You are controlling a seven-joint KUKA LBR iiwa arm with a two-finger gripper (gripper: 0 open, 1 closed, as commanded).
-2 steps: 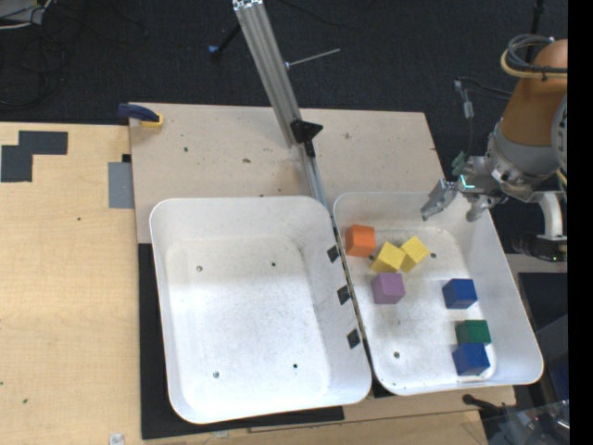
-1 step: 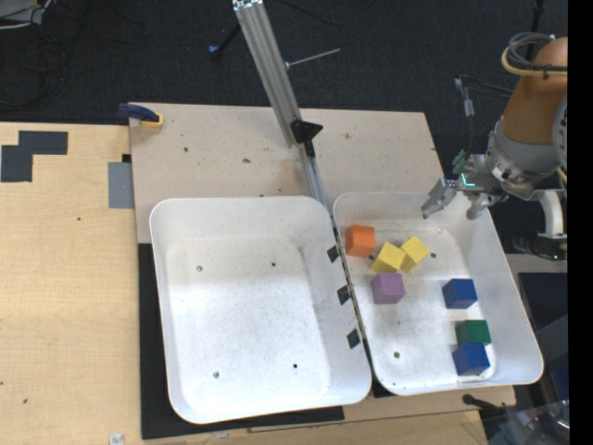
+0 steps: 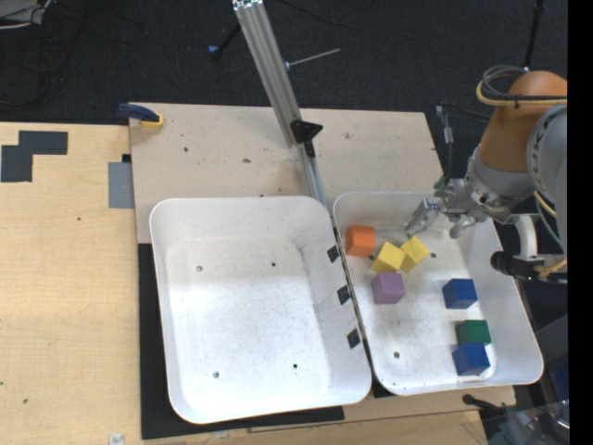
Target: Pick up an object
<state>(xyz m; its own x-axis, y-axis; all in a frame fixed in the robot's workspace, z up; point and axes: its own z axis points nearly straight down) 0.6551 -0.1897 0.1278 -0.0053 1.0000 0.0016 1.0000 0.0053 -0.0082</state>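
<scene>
I saw the gripper hanging over the top part of the right bin, w/ the arm coming in from the right. Its fingers looked a bit apart, w/ nothing between them. The closest thing was a small yellow block, just below the fingertips & a bit left. A bigger yellow block touched it on the left. The orange block sat further left. I judged the next move should go mostly straight down, a tiny bit left. The blocks had no long side, so turning didn't matter much.

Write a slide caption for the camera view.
Gripper above right bin holding seven blocks, near the yellow blocks.
</scene>
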